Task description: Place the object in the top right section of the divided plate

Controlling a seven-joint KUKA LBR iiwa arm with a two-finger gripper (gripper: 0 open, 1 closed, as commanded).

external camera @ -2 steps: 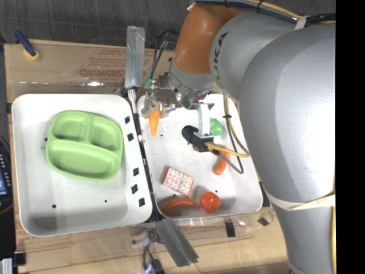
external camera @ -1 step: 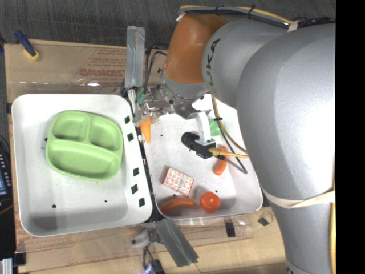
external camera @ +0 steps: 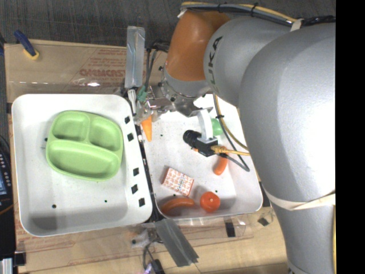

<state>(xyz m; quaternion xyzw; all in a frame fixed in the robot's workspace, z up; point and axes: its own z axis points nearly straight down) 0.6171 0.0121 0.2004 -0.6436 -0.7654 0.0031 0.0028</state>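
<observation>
Your claw [external camera: 149,108] sits low at the right bin's [external camera: 242,178] far-left corner, right over an orange carrot-like piece [external camera: 147,129]; you can't tell whether it grips it. The green divided plate [external camera: 85,144] waits in the left bin [external camera: 28,170], so a carry leftward lies ahead.

Dark grey carpet [external camera: 74,4] borders a wooden bench [external camera: 63,61], with a blue-and-yellow clamp [external camera: 25,43] at the bench's top-left corner.

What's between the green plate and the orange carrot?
The bins' rims, with black clips, lie between the plate and the carrot, seen in the camera view.
</observation>
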